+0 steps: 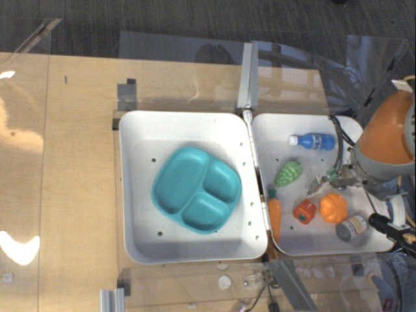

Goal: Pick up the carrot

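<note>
Although the gripper (pixel 328 182) hovers open and holds nothing just beside the orange pumpkin (pixel 333 207), the carrot (pixel 274 217) lies untouched well to that pumpkin's left, against the right bin (pixel 305 123) wall; approach, grasp and lift all remain.

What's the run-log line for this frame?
phase: approach | pincer: over right bin, between green fruit and pumpkin | carrot: at bin's left wall, not held | plate: left bin
</note>
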Action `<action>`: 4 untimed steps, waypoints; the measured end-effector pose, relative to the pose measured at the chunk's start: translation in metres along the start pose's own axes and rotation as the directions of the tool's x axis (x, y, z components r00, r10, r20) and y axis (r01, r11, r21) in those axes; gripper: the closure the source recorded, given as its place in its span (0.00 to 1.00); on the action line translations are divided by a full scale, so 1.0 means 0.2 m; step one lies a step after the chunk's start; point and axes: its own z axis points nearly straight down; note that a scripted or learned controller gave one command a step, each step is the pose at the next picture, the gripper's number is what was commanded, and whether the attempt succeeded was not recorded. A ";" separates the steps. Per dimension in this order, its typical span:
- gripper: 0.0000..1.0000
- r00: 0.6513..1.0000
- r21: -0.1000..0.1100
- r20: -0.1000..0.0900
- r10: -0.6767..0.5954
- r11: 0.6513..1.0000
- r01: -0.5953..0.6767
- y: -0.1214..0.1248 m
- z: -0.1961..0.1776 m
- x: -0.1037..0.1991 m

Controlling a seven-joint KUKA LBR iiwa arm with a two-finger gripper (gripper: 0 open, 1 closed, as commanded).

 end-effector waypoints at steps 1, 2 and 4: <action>0.00 1.000 -0.014 0.008 -0.015 1.000 0.015 -0.23 0.02 -0.04; 1.00 1.000 -0.023 0.011 -0.018 1.000 0.018 -0.21 -0.04 -0.04; 1.00 0.940 -0.002 0.000 0.342 0.940 -0.342 0.20 -0.59 0.24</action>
